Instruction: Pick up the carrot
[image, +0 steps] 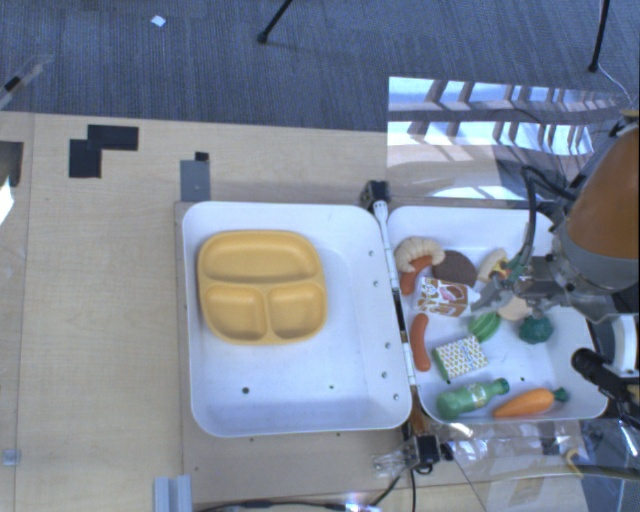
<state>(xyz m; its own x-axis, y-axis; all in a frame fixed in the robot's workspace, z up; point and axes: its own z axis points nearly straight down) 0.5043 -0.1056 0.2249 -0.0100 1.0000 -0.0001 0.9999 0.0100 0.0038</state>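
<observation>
Orange carrot (524, 403) beside green bottle (472, 397)

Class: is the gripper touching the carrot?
Apart. The camera view shows the gripper up near the bin's middle, while the carrot lies at the near edge beside the green bottle, with white bin floor between them.

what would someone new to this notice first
The yellow divided tray stands out, lying alone in the left bin. The right bin is crowded with toy food, with the orange carrot lying at its near edge beside a green bottle. The grey and orange arm reaches in from the right above that bin.
</observation>
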